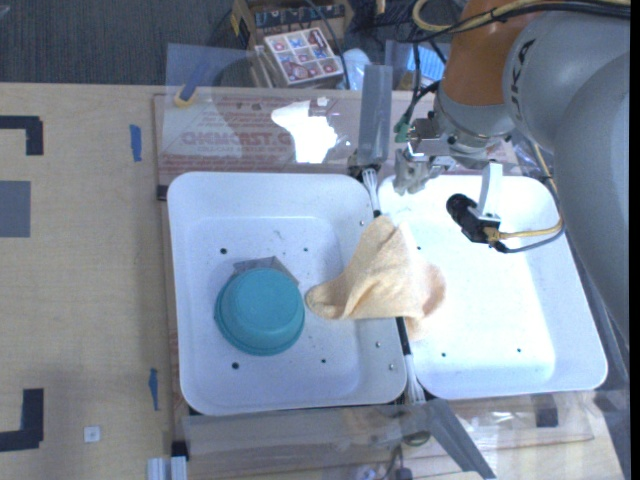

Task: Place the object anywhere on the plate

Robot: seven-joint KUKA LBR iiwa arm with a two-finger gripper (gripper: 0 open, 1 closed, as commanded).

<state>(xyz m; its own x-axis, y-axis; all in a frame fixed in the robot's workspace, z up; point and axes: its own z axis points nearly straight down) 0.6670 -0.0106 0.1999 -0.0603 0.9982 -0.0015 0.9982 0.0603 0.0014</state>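
While the arm [560,88] reaches in from 3 o'clock, its grey shell and glossy orange band [490,38] can be seen over the far edge of the right bin [520,358]. The claw [410,173] is pointed down near the divider between the two bins, up toward 12 o'clock of the scene. Whether it's wide or narrow can't be told from this angle, tbh.

A soft, crumpled yellow cloth [380,278] is draped right across the seam between the bins, most of it bunched into a floppy triangle with a corner trailing into the left bin [200,218]. It lies just at 6 o'clock from the claw, close but apart from it, nothing gripped as far as can be seen.

A round teal plate [260,311], smooth plastic by the look of it and more bowl-shaped, is sat in the left bin, at about 8 o'clock from the cloth and just beside its trailing corner. Both bins are shallow, white, rounded at the corners and dotted with small dark holes.

Faint reddish lettering is printed on the clear sheet [250,133] behind the left bin, but glare washes it out and it can't be read. The tabletop [80,268] is pale wood-grain.
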